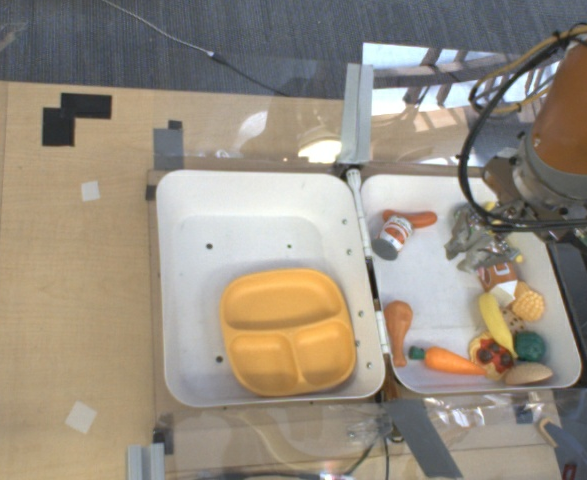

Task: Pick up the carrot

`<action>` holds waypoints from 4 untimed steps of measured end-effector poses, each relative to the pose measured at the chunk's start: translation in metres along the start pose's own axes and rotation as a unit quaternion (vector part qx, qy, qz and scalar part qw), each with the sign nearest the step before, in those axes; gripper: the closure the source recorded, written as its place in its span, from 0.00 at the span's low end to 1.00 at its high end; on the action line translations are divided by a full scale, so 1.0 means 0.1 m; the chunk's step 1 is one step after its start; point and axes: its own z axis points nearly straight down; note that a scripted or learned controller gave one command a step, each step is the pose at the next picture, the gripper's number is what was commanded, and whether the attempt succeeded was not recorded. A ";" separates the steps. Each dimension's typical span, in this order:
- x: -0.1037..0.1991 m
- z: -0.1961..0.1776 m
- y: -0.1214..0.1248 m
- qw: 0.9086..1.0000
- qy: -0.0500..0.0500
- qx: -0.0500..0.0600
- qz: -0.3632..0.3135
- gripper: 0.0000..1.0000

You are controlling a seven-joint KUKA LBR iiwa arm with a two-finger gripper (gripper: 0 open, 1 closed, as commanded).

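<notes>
While end effector (476,236) state unclear, carrot (446,360) between chicken leg (399,329) and crowded toy food (508,340) along right bin's (433,273) front wall

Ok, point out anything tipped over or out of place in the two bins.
The small can in the right bin lies on its side near the divider. The carrot lies flat by the front wall. Nothing looks spilled or damaged.

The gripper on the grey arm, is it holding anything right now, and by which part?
Nothing shows between the fingers of the two-finger gripper. The orange toy carrot with its green top lies apart from it, near the right white bin's front edge.
</notes>
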 end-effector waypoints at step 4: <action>0.54 0.23 -1.22 0.967 0.003 -0.001 -0.256 1.00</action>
